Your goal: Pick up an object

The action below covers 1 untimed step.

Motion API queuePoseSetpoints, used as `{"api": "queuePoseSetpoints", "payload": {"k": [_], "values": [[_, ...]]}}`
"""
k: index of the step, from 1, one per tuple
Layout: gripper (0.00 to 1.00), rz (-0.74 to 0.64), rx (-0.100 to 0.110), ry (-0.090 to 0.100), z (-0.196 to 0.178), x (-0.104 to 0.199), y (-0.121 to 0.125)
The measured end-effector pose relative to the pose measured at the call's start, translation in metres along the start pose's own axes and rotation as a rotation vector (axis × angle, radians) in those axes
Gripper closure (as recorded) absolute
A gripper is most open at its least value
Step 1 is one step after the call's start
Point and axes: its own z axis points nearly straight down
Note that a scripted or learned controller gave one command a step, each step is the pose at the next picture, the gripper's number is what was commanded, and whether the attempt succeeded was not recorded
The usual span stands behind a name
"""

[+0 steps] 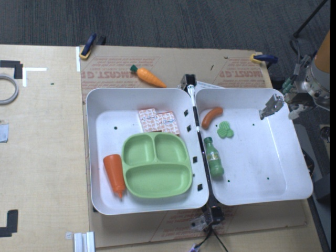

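My gripper (271, 107) hangs over the far right part of the right bin (273, 188), near its rim, with nothing seen in it. In that bin's left part lie an orange-red sausage (212, 116), a small green leafy piece (226, 130) and a green bottle (213, 157) lying along the left wall. All three are well to the left of the gripper. The left bin (97, 140) holds a green divided plate (156, 165), an orange carrot-shaped toy (114, 175) and a flat patterned packet (156, 121).
A toy carrot (148, 76) lies on the cardboard behind the bins. Blue clamps (88, 46) (265, 59) grip the cardboard's far corners. The central ridge (197, 140) divides the bins. The right bin's floor is bare white below the gripper.
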Motion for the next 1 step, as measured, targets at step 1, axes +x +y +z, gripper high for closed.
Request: {"api": "queuePoseSetpoints", "payload": {"k": [1], "values": [[0.00, -0.009, 0.000, 0.001, 0.1652, 0.0604, -0.0068]]}}
